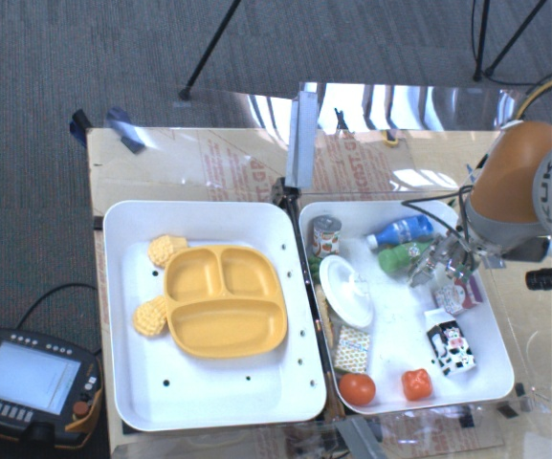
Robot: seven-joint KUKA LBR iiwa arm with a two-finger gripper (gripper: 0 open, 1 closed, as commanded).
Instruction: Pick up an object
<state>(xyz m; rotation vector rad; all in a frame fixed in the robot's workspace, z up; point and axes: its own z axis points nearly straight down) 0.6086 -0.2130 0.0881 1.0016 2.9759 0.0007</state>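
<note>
The gripper (440,264) hangs low over the right bin (390,352), and its metal parts blur together against the clutter, so I cannot tell how it is set or whether anything is caught in it. The arm (511,187) runs off the right edge and covers part of that bin's far corner.

In the right bin I count 1 small can (325,234), 1 blue bottle (402,229), 1 green bottle (400,256) just beside the gripper, 1 white lid-like dish (345,291), 1 patterned packet (352,350), 1 tomato (357,388), 1 smaller red object (416,383), 1 cow-print carton (451,346) and 1 small packet (452,297) I can't identify.

The left bin (142,371) holds 1 yellow divided plate (226,299) with 2 yellow waffle-like pieces (165,250) touching its left rim. A pendant (34,382) lies on the floor at the left.
</note>
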